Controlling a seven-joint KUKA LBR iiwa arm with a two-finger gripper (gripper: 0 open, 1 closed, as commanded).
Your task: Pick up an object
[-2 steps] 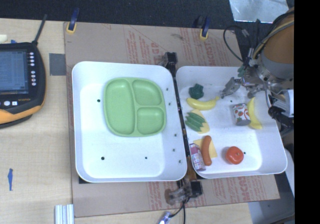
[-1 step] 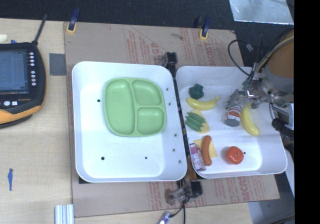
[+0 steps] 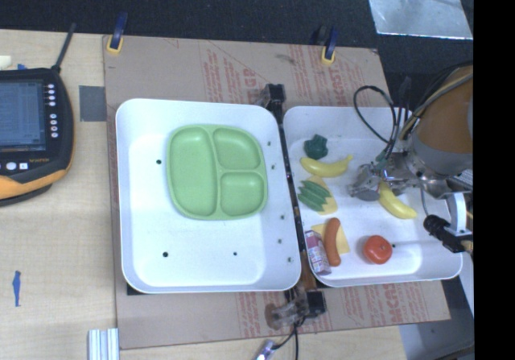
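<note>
The right bin (image 3: 438, 271) holds several toy foods: a dark green piece (image 3: 315, 145), a yellow banana (image 3: 326, 165), a green ridged vegetable (image 3: 316, 195), a hot dog (image 3: 331, 241), a red tomato (image 3: 376, 249), a small can (image 3: 314, 253) and a second banana (image 3: 397, 202). My gripper (image 3: 366, 182) hangs low over the middle of this bin. It sits just left of the second banana and right of the first. Nothing is visibly held in it.
The left bin (image 3: 141, 262) carries a green divided plate (image 3: 216, 171). The arm (image 3: 442, 137) and its cables cover the right bin's right side. A tablet controller (image 3: 28, 129) lies at the far left. Clamps (image 3: 327, 44) hold the cardboard underlay at the back.
</note>
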